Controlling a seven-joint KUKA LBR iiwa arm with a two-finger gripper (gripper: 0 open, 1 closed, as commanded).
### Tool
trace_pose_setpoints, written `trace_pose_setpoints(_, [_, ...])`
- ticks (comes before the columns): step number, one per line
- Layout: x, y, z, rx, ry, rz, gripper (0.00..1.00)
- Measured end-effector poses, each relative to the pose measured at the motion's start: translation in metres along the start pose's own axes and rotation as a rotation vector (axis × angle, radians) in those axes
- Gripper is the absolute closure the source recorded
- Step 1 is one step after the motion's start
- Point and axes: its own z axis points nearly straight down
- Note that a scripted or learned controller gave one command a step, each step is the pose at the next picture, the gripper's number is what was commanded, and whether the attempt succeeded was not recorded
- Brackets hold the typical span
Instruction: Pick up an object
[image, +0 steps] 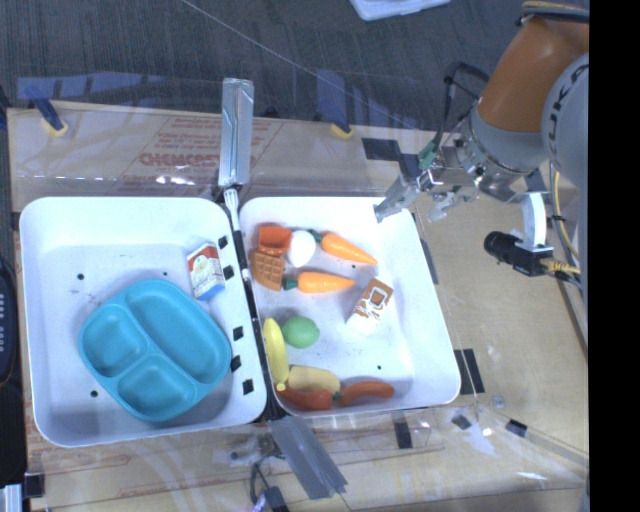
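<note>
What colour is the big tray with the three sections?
The tray is light blue, seen in the camera view, lying in the left bin.

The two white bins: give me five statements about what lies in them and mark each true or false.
1. The blue divided tray lies in the left bin. True.
2. Two toy carrots lie in the right bin. True.
3. The green ball sits in the left bin beside the tray. False: it sits in the right bin, next to the yellow banana.
4. The tool is pressed down among the food in the middle of the right bin. False: it is at that bin's far right corner, by the rim.
5. A small carton stands in the left bin near the divider. True.
</note>
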Motion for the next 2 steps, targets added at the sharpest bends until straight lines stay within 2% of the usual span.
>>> trace_pose_setpoints(1, [0.016, 0.045, 0.101, 0.007, 0.004, -0.193, 0.0])
trace_pose_setpoints(2, [0.004, 0.047, 0.2, -0.004, -0.001, -0.275, 0.0])
